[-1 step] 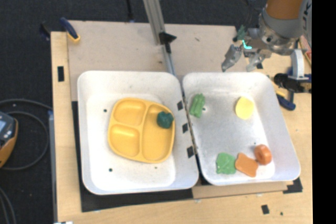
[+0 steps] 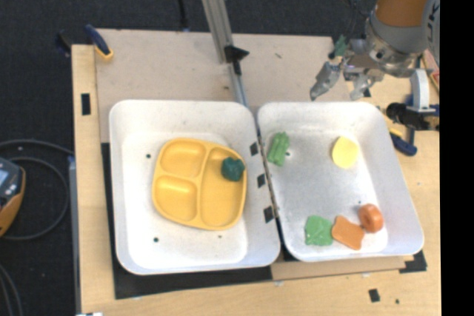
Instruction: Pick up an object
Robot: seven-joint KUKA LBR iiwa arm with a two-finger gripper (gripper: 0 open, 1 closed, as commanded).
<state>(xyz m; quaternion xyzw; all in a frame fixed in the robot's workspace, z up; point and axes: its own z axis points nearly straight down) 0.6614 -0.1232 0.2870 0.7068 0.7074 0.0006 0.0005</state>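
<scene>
My gripper (image 2: 342, 86) hangs above the far rim of the right bin (image 2: 385, 131), open, with nothing between its two fingers. Inside that bin lie a yellow round piece (image 2: 344, 152), a light green piece (image 2: 278, 148) by the left wall, a green block (image 2: 318, 231), an orange flat piece (image 2: 347, 232) and an orange-red lump (image 2: 370, 217) near the front. The left bin (image 2: 133, 159) holds a yellow divided plate (image 2: 185, 185) with a dark green lump (image 2: 232, 169) on its right compartment.
An aluminium post (image 2: 213, 4) rises behind the seam between the bins. Blue-handled clamps (image 2: 406, 126) sit on the bench to the right of the right bin. Another clamp (image 2: 98, 41) sits at the bench's back left corner.
</scene>
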